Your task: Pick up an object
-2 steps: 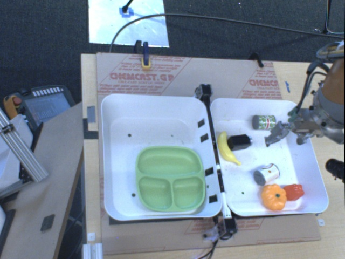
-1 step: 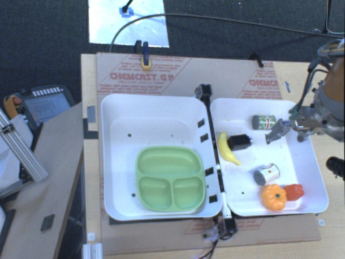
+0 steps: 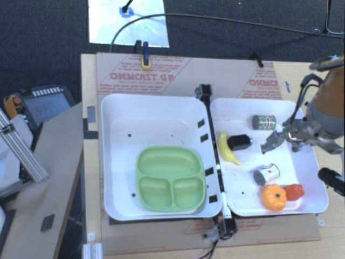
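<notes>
Gripper point(image 3: 271, 143) above right bin point(image 3: 312, 198), finger state unclear; could clip can point(image 3: 264, 122) or miss cup point(image 3: 267, 174) descending.

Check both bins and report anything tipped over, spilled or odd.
Two cans lie on their sides in the right bin: the green can near the back, the white can beside the orange pumpkin. Nothing is spilled or visibly damaged.
</notes>
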Motion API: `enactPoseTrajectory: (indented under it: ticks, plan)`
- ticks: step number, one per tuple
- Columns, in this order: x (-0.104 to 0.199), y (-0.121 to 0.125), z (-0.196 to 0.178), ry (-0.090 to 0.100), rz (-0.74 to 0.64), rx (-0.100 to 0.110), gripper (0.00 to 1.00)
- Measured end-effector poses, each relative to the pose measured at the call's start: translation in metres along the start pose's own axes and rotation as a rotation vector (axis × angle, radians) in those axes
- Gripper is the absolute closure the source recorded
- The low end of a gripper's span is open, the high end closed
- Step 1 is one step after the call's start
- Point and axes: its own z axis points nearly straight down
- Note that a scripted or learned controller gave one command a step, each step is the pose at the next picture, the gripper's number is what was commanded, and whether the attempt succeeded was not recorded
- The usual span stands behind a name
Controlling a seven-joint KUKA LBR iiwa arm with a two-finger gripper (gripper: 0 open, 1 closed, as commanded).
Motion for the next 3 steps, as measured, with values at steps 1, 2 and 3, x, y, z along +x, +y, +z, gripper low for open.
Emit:
enactPoseTrajectory:
  ticks: [1,2,3]
  plan:
    - [-0.004,-0.002,0.042,0.001,0.000,0.000,0.00]
    - [0.004,-0.009,0.091,0.001,0.000,0.002,0.00]
    - [0.003,-0.007,0.077,-0.001,-0.001,-0.006,1.00]
